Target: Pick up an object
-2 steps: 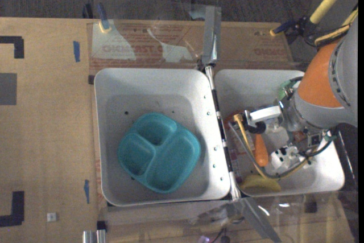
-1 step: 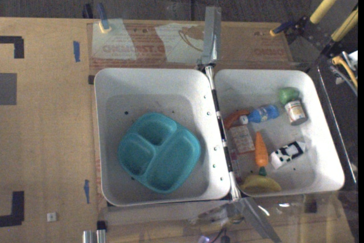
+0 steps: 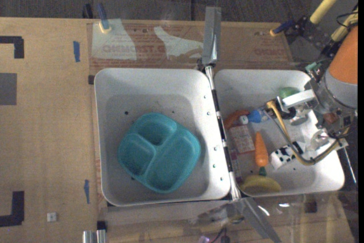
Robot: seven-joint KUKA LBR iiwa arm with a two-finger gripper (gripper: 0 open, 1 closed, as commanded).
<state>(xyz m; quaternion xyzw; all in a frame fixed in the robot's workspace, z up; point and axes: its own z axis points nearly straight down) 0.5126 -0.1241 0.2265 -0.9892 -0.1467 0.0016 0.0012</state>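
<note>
Your pincer [image 3: 300,122] hangs low in the right bin [image 3: 333,179], but you cannot tell how far it gapes or whether it grips anything. Just beside it lie the cow toy [image 3: 284,156] and carrot [image 3: 260,149] (banana [image 3: 260,183] further off).

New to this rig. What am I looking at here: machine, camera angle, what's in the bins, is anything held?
One camera, fixed above the bench, looks down at a slant. The grey arm with an orange band is a KUKA robot reaching in from the right; its gripper hangs over the right bin. That bin holds small items: a carrot-like orange piece, a yellow banana-like thing, a black-and-white cow-patterned item, a flat packet. The left bin holds a teal divided plate. Whether the jaws hold anything can't be made out.
</note>
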